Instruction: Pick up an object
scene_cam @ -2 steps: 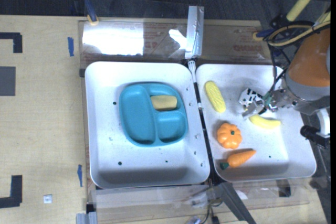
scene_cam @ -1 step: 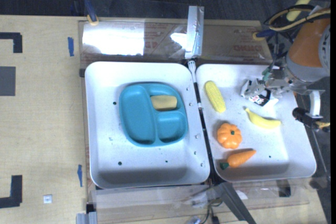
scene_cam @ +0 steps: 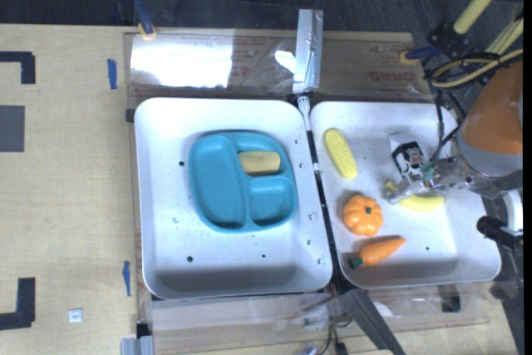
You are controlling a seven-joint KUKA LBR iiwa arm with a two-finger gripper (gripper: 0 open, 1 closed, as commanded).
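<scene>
Jaws (scene_cam: 409, 181) low in right bin (scene_cam: 478, 262), just above banana (scene_cam: 422, 202); spread or pinching, cannot tell. Pumpkin (scene_cam: 363, 214) at 8 o'clock. Nothing lifted yet.

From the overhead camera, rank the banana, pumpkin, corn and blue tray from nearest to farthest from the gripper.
Measured from the gripper in the right bin:
1. Banana, just below it.
2. Pumpkin, lower left; the corn at upper left is only a bit farther.
3. Blue tray, over in the left bin.
</scene>
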